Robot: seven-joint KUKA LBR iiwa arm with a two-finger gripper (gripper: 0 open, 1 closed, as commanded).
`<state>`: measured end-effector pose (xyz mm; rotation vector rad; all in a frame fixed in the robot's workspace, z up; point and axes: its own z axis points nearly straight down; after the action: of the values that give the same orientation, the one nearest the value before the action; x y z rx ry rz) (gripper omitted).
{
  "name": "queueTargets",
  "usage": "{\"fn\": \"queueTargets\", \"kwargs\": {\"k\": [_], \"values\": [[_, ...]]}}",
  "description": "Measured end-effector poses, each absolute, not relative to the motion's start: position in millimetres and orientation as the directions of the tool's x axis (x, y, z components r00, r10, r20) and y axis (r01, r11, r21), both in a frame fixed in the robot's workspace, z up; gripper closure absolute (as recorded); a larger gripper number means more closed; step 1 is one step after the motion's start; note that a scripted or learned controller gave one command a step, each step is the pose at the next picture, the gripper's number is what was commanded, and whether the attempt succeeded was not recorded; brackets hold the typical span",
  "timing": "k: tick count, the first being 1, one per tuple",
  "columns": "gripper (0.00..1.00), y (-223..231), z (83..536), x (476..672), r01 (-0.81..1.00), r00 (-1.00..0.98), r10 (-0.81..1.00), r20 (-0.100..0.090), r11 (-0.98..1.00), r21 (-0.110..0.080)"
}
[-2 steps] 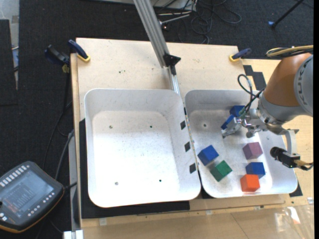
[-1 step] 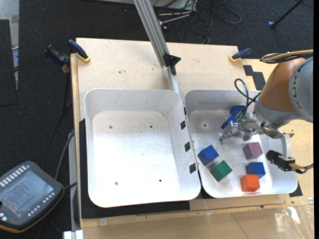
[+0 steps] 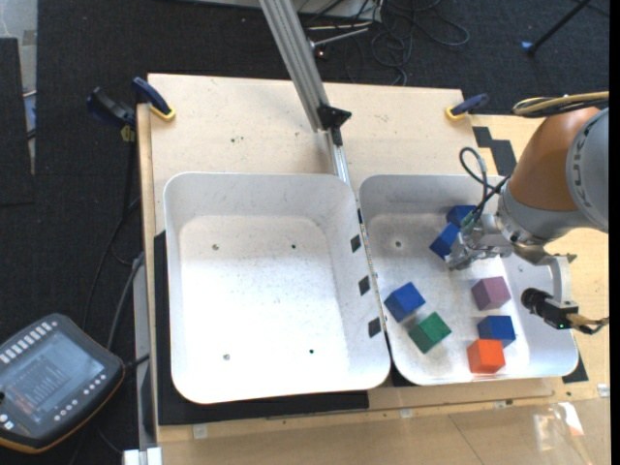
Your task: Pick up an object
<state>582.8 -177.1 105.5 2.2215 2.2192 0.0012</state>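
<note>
Camera view, left to right; all places are given relative to the right bin (image 3: 407, 188).

(a) Pendant (image 3: 48, 384): well to the left of the right bin, off the bench, on the dark floor.
(b) Left clamp (image 3: 155, 99): far up and left of it, at the bench corner.
(c) Left bin (image 3: 184, 194): side by side with the right bin, their rims meeting.
(d) Pole (image 3: 291, 46): slants down from above and ends just over the right bin's upper left corner.
(e) Blue cube (image 3: 404, 300): inside it, near its left wall, lower half.
(f) Green cube (image 3: 429, 331): inside it, just below and right of the blue cube; touching or apart I cannot tell.
(g) Blue block (image 3: 446, 243): inside it, upper half, just left of my pincer.
(h) Right clamp (image 3: 466, 108): above its far rim, on the bench edge.
(i) My pincer (image 3: 470, 250): low over the bin's upper middle, beside the blue block. Whether it is apart, together or clamped on that block cannot be told here.
(j) Orange cube (image 3: 486, 356): inside it, by the near rim.
(k) Purple cube (image 3: 490, 292): inside it, right half, below my pincer.
(l) Dark cube (image 3: 496, 328): inside it, between the purple and orange cubes.
(m) My arm (image 3: 557, 177): comes in over the right rim.
</note>
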Motion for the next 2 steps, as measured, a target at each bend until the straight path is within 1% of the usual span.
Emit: {"fn": "queueTargets", "kwargs": {"k": [1, 2], "values": [[1.00, -177, 148, 584.3, 1.000, -0.002, 1.000, -0.002, 0.002, 0.005], [1.00, -177, 202, 585.9, 1.000, -0.002, 1.000, -0.002, 0.002, 0.007]]}}
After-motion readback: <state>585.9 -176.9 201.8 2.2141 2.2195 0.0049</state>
